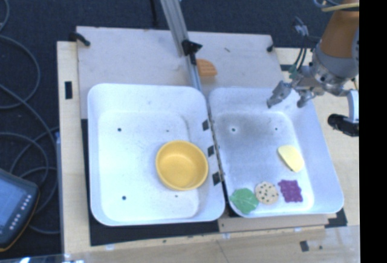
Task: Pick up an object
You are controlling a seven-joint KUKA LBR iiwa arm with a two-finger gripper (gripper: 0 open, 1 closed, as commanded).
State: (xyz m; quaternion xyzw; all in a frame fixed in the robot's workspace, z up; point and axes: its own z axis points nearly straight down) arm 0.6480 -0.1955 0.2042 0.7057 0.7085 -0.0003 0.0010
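Observation:
My gripper (291,97) hangs above the far right corner of the right bin (254,135), its two fingers spread open with nothing between them. In that bin a yellow wedge-shaped piece (291,158) lies at mid right. Along the near edge sit a green round piece (244,200), a tan cookie (266,193) and a purple piece (291,190). A yellow bowl (181,164) stands upright in the left bin (121,135), toward its right side. The gripper is well apart from all of them.
A slanted metal rail (172,14) runs from the top down to the divider between the bins. An orange object (206,68) lies on the bench behind the bins. Cables and a tablet (15,207) lie on the floor at left.

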